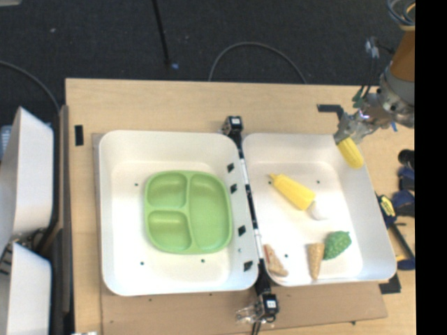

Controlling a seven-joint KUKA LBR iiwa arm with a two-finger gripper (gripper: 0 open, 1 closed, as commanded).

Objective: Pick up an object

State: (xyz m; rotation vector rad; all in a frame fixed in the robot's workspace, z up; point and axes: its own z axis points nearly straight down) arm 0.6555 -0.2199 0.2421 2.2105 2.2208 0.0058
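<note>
My gripper point(347, 139) hangs over the far right corner of the right bin point(363, 271), with the arm coming in from the upper right. A small yellow piece point(351, 153) sticks out below its fingers, tilted and lifted off the bin floor; the gripper is shut on it. Lower in the same bin lie a larger yellow toy point(293, 192) with a white bit point(318, 211) at its end, a green leafy toy point(337, 244), a tan cone point(316, 259) and a tan-and-pink piece point(276, 262) by the left wall.
The left bin point(115, 257) holds a green divided plate point(188, 211). A black clip point(232, 125) sits at the far end of the divider between the bins, another clip point(265, 303) at the near end. Blue tools point(401, 197) lie on the bench right of the bins.
</note>
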